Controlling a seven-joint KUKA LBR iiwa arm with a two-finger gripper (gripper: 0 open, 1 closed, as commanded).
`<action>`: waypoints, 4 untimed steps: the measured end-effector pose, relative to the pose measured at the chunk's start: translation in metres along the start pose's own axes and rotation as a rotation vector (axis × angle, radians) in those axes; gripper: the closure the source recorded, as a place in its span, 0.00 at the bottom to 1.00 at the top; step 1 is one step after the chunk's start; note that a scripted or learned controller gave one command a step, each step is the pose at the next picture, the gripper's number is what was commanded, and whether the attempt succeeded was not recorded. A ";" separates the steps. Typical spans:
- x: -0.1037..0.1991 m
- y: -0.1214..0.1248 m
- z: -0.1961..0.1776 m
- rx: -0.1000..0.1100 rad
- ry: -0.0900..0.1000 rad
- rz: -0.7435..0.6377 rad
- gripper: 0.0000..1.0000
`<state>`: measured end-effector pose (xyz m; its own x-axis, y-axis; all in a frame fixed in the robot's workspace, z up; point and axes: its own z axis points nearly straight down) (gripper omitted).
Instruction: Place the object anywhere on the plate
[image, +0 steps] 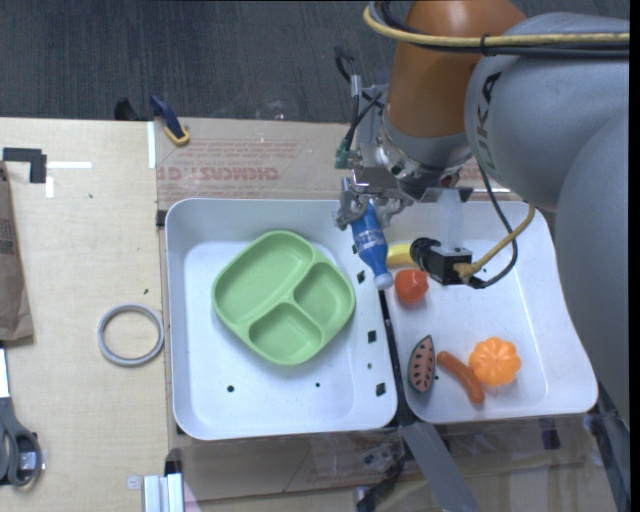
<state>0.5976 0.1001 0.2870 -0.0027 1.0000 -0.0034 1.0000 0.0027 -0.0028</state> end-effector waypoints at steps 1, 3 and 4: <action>0.080 -0.006 0.055 0.003 0.000 0.002 1.00; 0.079 -0.006 0.047 0.005 -0.004 0.000 1.00; -0.008 -0.082 0.045 0.001 0.001 0.006 1.00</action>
<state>0.5155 0.0920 0.2421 0.0034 1.0000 -0.0027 1.0000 -0.0034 -0.0035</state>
